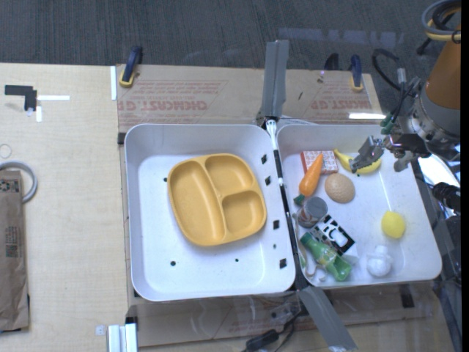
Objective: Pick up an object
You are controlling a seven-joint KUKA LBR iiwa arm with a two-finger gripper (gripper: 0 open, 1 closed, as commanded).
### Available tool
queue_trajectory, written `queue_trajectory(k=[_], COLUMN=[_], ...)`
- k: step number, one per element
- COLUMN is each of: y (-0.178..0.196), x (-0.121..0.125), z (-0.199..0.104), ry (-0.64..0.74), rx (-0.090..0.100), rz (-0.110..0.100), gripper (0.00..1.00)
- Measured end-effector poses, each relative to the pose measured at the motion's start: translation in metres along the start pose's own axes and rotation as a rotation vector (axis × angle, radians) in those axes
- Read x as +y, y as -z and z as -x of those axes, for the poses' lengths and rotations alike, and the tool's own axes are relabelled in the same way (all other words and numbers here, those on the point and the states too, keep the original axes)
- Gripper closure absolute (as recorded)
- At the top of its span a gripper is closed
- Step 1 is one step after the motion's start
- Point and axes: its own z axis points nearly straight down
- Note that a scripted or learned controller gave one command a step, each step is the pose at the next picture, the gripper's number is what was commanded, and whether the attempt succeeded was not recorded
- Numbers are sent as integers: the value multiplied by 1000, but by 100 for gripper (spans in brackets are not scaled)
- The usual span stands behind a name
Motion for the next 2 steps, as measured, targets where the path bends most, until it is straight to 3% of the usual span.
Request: queue_trajectory(k=[1, 2], y=[-66, -172], x=[-15, -55], z=[73, 62], ry=[76, 45], rx=[1, 1], rz=[1, 3], gripper=[0, 0])
